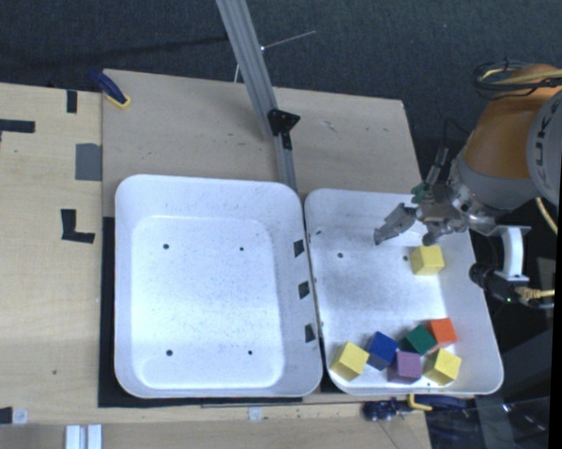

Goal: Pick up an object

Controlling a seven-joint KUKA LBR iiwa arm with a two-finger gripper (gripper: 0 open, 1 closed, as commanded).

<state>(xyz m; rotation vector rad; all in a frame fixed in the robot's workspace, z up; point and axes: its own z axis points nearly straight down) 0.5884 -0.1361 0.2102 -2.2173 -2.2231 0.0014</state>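
Two shallow white bins sit side by side on the wooden bench, and we see all the small blocks in the right bin (354,270). The left bin (202,290) is beside it, their rims touching along the middle.

We see the arm (511,146) reaching in from the right, its orange band above the wrist, and the gripper (410,229) is over the upper part of the right bin. Its two fingers are spread apart, one pointing left and down toward the bin floor, the other down toward a yellow block (428,260). Nothing sits between them, so we take the tool as open and holding nothing. The yellow block lies just below and to the right of the fingertips, close to them; we cannot tell whether one finger touches it.

Along the near edge of the right bin we count five more blocks in a loose cluster: a yellow cube (351,360), a blue cube (382,349), a purple cube (407,365), a green cube (420,341) with an orange cube (442,331) beside it, and another yellow piece (446,366).
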